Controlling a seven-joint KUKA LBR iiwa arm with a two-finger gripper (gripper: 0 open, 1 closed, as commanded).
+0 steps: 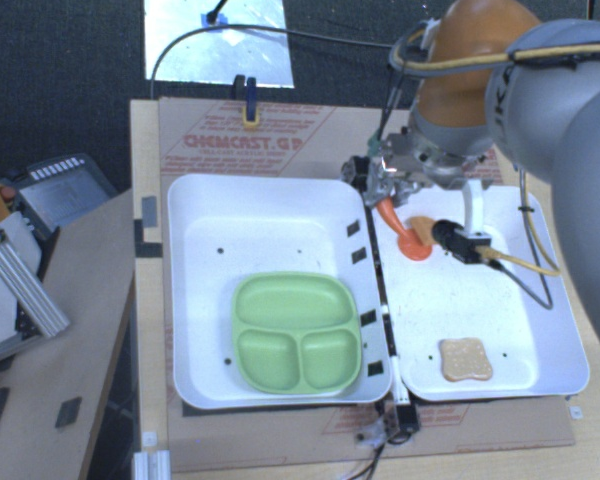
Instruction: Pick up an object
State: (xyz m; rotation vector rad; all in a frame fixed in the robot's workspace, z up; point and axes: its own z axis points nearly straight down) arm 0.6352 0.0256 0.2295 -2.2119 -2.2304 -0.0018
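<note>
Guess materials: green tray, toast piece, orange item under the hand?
Green tray: likely moulded plastic, semi-matte, with soft sheen and rounded compartment walls. Toast piece: probably toy foam or plastic, matte tan with a paler face; can't tell which. Orange item: smooth, uniform colour, looks like plastic or rubber.

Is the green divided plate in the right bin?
No, the green divided plate lies in the left bin; the right bin holds the toast slice.
</note>
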